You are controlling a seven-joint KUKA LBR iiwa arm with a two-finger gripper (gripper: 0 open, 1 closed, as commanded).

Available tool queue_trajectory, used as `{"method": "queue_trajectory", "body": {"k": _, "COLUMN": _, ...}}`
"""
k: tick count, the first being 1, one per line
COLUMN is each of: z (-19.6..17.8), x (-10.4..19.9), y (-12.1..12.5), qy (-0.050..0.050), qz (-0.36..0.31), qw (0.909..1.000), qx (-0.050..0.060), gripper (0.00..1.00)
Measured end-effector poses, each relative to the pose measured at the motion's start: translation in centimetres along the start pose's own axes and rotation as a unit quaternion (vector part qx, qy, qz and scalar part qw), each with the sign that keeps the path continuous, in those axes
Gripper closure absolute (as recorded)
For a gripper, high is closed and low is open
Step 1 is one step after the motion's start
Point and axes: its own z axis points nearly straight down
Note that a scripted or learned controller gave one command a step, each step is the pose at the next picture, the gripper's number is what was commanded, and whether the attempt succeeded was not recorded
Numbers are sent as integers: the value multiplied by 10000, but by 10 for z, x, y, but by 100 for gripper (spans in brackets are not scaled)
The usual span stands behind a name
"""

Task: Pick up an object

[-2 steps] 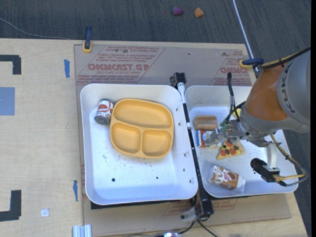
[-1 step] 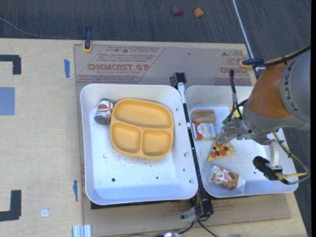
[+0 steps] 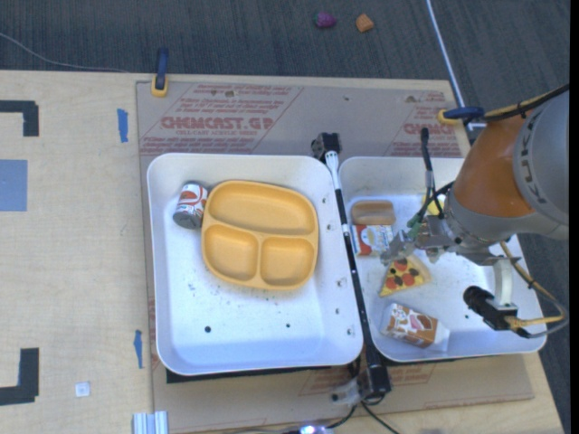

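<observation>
In the right bin [image 3: 479, 344] lie a toy pizza slice [image 3: 403, 277], a red and white packet [image 3: 373, 240], a brown bun [image 3: 373, 212] and a small printed box [image 3: 412, 325]. My gripper [image 3: 412, 242] reaches in from the right and hangs low over the bin's middle, just above the pizza slice and beside the packet's right edge. The wrist and cables hide its tips, and I see nothing held in it.
The left bin [image 3: 253, 355] holds a yellow divided plate [image 3: 260, 235] with a small can [image 3: 189, 205] lying against its left side. A black divider rail [image 3: 344, 242] runs between the bins. The grey and orange arm [image 3: 507, 179] covers the right bin's right part.
</observation>
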Motion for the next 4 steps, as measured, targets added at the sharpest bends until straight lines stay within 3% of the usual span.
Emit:
{"method": "queue_trajectory", "body": {"k": 1, "z": 23, "x": -11, "y": -56, "qy": 13, "qz": -16, "qw": 10000, "qx": -7, "gripper": 0}}
{"method": "queue_trajectory", "body": {"k": 2, "z": 11, "x": -16, "y": -54, "qy": -49, "qz": 12, "qw": 10000, "qx": -55, "gripper": 100}}
{"method": "queue_trajectory", "body": {"k": 3, "z": 12, "x": -16, "y": -54, "qy": -47, "qz": 11, "qw": 10000, "qx": -52, "gripper": 0}}
{"method": "queue_trajectory", "body": {"k": 4, "z": 23, "x": -3, "y": -57, "qy": -1, "qz": 6, "qw": 10000, "qx": 18, "gripper": 0}}
